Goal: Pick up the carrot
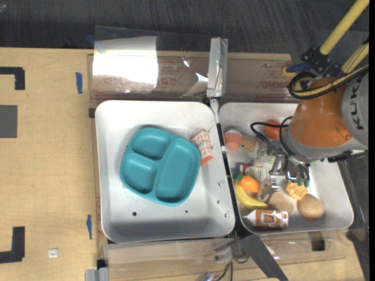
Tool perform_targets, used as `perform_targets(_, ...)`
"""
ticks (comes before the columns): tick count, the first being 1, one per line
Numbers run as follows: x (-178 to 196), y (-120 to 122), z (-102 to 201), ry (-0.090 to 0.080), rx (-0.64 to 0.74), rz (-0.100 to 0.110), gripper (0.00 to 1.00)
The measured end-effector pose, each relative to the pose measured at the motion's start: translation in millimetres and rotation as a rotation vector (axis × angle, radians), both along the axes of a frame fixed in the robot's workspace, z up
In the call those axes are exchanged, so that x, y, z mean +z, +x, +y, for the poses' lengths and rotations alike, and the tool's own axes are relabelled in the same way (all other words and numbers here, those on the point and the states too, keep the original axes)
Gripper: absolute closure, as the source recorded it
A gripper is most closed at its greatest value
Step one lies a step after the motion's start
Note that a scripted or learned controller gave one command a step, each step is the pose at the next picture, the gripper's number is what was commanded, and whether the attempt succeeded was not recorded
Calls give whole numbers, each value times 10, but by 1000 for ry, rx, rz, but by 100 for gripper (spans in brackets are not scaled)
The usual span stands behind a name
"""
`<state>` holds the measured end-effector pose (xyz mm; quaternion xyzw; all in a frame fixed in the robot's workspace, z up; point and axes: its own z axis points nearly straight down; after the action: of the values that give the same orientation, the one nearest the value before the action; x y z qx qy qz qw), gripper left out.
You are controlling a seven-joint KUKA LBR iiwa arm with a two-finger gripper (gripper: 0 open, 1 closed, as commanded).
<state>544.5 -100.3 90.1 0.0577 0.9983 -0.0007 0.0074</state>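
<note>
In the right bin (345, 215), a short orange piece with a green end, which I take for the carrot (249, 184), lies near the left wall just above a yellow banana (250, 199). My gripper (275, 175) is lowered into the clutter just right of that piece, under the orange wrist band (319, 122). I cannot tell whether it touches the carrot. Another orange-red item (272, 129) peeks out at the back, partly hidden by the arm.
The right bin is crowded: a pink cup (233, 138), an orange-labelled bottle (269, 218), a tan chunk (281, 201), a brown round item (310, 206). The left bin (111, 215) holds a teal divided plate (161, 165) and a small can (203, 145).
</note>
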Motion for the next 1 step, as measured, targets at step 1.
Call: perform_targets(1,54,-287,-20,-8,-2,-31,0)
